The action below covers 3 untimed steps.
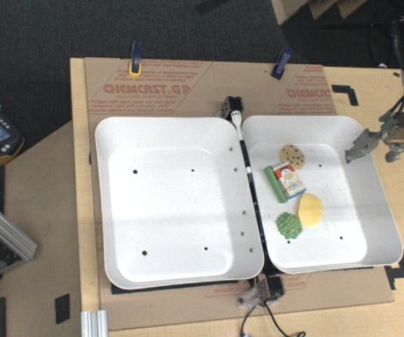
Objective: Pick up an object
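Objects lie clustered in the right bin (370, 209), toward its left half, close to the divide between the two bins. The gripper (372, 144) sits at the right bin's upper right rim, and whether its fingers stand wide or narrow cannot be told from this view; nothing shows between them. All four objects lie well apart from the gripper, down and to its left.

Nearest to it is a round speckled cookie (292, 154), tan with dark spots, lying flat. Just below it rests a small red and white box (289, 179) with a blue patch, tilted, and a green bar (275, 184) lies touching the box's left side, running slantwise down to the right. Below these, a yellow lemon (311, 210) sits just beside a green knobbly broccoli piece (288, 225); the two appear to touch.

The right half of the right bin, between the cluster and the far wall, is bare white floor with two dark dots. The left bin (118, 188) shows a bare white floor with small dark dots. Both bins rest on a brown cardboard sheet (188, 83) printed with red lettering, held by two blue clamps (136, 57) at its far edge, on the counter (62, 188). A black bracket (232, 107) sits at the top of the seam between the bins.
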Available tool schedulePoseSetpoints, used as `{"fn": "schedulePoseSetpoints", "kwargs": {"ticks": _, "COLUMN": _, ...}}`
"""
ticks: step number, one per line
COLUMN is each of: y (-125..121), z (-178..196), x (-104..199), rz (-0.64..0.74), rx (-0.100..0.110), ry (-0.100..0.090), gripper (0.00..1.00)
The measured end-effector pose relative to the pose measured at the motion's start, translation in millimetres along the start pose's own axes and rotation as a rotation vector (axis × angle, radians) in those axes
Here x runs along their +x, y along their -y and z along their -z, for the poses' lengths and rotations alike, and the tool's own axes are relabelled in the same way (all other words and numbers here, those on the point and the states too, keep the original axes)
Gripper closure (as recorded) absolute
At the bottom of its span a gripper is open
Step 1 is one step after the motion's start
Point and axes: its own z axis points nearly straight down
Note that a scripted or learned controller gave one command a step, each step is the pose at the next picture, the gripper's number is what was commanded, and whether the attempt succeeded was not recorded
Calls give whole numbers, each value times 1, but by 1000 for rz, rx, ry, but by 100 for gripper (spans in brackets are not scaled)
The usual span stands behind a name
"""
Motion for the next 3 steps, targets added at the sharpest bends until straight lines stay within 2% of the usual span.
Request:
{"fn": "schedulePoseSetpoints", "kwargs": {"ticks": 1, "y": -1, "z": 11, "x": 0, "rz": 1, "rx": -3, "ry": 2, "gripper": 100}}
{"fn": "schedulePoseSetpoints", "kwargs": {"ticks": 2, "y": -42, "z": 20, "x": 78, "rz": 10, "rx": -5, "ry": -2, "gripper": 100}}
{"fn": "schedulePoseSetpoints", "kwargs": {"ticks": 3, "y": 52, "z": -12, "x": 101, "rz": -2, "rx": 11, "ry": -4, "gripper": 100}}
